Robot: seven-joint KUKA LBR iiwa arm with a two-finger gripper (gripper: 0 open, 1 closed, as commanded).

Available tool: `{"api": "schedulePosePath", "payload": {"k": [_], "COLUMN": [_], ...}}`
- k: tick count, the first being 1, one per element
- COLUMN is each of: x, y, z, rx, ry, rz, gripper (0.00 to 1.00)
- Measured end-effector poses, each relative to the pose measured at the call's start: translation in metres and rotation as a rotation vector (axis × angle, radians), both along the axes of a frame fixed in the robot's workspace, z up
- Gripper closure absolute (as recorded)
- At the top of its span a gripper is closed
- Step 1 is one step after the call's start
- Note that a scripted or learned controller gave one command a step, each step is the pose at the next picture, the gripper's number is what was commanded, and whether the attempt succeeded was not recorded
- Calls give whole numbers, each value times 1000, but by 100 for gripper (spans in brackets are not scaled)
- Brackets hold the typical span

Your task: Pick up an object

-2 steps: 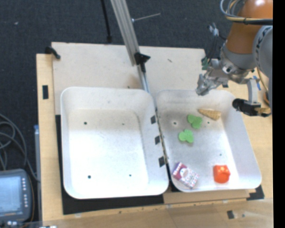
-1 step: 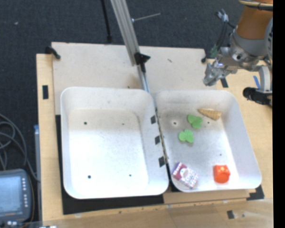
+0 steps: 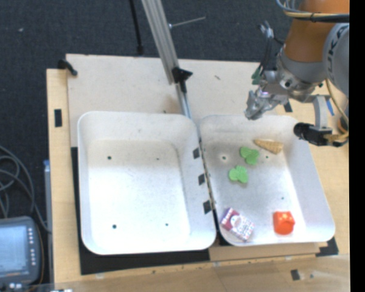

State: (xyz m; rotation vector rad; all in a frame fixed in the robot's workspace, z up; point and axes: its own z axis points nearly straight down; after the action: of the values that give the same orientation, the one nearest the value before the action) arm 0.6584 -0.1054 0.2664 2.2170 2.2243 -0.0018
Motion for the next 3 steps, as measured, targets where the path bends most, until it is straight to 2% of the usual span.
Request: {"api": "schedulePosePath", "payload": {"k": [1, 3], "x": [-25, -48], "y": [54, 141], "z": [0, -1], "rx": [2, 3], "ry": [0, 1], "rz": [2, 4], "gripper": [100, 100]}}
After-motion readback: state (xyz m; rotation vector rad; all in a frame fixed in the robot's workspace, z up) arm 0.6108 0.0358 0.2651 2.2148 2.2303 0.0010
